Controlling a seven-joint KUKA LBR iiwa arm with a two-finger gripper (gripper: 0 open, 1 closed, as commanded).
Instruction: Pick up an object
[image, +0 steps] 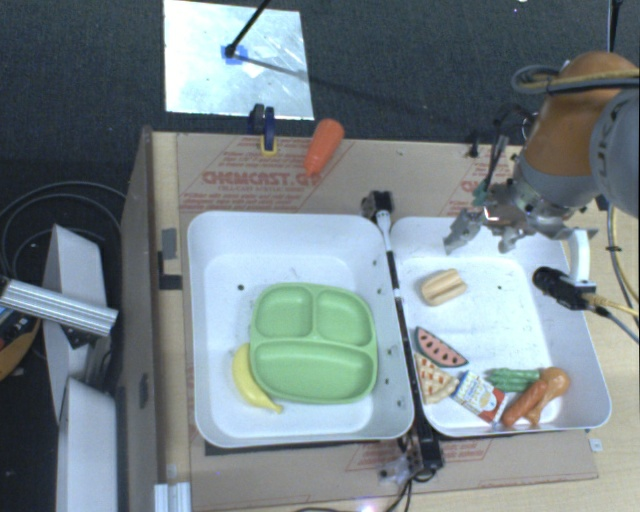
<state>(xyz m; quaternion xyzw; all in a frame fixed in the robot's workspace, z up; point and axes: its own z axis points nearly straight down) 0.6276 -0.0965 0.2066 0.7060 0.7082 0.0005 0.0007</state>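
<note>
Down at the near edge of the right bin (598, 400) there's a jumble: a carrot (536, 394), a green pod (512, 378), a small packet (476, 392), a waffle wedge (433, 379) and a watermelon slice (439, 348), all packed close. I'd leave those alone, since fingers would likely catch two things at once.

Farther in, well apart from that clutter, lies a bread roll (442, 286), the easiest target to my eye. Its long axis runs left-right, tipped slightly so the right end sits a touch farther away. To take it cleanly, the fingers should close across its short width, coming straight down over its middle.

Beyond it, at the bin's far wall, hovers the gripper (484, 234), its two fingers spread apart and nothing between them.
</note>
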